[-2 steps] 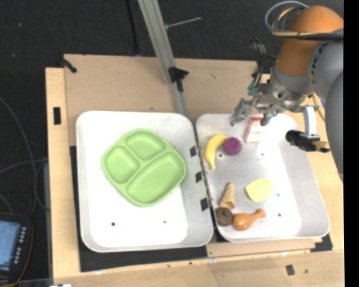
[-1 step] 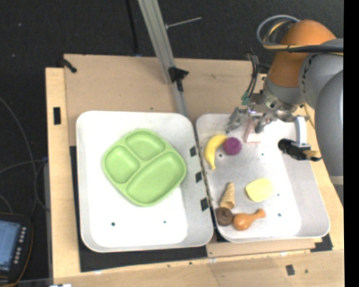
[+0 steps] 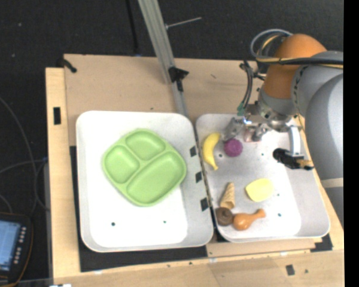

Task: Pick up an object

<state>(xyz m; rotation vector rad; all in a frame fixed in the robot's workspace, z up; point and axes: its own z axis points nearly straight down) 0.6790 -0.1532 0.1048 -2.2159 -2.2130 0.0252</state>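
My gripper (image 3: 244,130) hangs over the far part of the right bin (image 3: 299,214). A round purple fruit (image 3: 233,147) lies just in front of it, close to the tips, and I cannot tell whether they touch it. A yellow banana (image 3: 210,150) lies to the left of the fruit near the bin's left wall. Nearer the front lie a yellow lemon-like piece (image 3: 259,189), an ice cream cone (image 3: 227,195) and an orange drumstick (image 3: 248,219).
A green divided plate (image 3: 145,167) lies in the left bin (image 3: 107,226). A grey slanted pole (image 3: 161,46) rises behind the bins. The arm's grey body (image 3: 323,118) covers the right bin's far right corner.
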